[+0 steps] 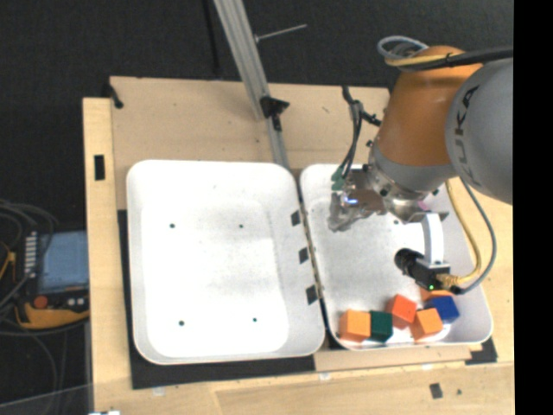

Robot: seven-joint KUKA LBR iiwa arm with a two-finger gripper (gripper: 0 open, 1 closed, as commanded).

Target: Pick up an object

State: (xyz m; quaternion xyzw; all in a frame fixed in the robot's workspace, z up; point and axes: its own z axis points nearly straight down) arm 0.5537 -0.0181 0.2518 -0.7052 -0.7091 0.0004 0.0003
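Arm (432, 119) reaches in from the right over the right bin (346, 266), with the gripper (346, 214) hanging above the bin's upper left part near the divider between the two bins; can't tell whether it's wide or narrow, and nothing is visibly in it. All the blocks sit clustered along the near edge of the right bin, well apart from the gripper: orange block (354, 324) touching green block (380, 325), then red-orange block (403, 308), another orange block (429, 321) and blue block (444, 307) at the right end. Left bin (216, 258) lies beside it, sharing the middle edge.
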